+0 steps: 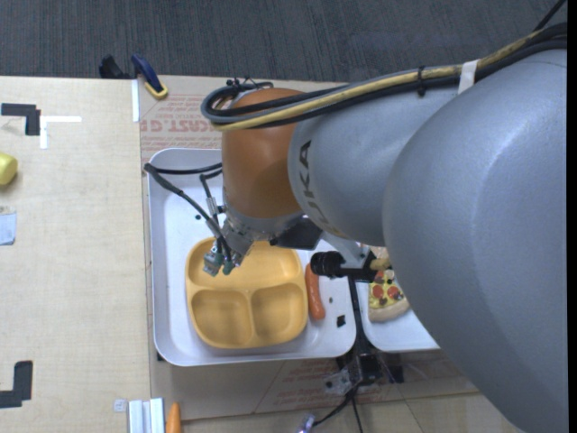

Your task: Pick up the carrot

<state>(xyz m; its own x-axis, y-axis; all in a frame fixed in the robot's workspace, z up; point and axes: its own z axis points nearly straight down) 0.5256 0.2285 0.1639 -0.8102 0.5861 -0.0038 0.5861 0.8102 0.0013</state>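
The claw (219,262) hangs over the upper left part of the yellow tray (245,307) in the left bin (171,323); I cannot tell its state. The carrot (314,296) lies just right of the tray, near a pizza slice (388,298).

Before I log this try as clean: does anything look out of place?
Yes. The gripper hovers over the yellow plate, while the carrot lies off to the side, against the plate's rim on the bin floor.
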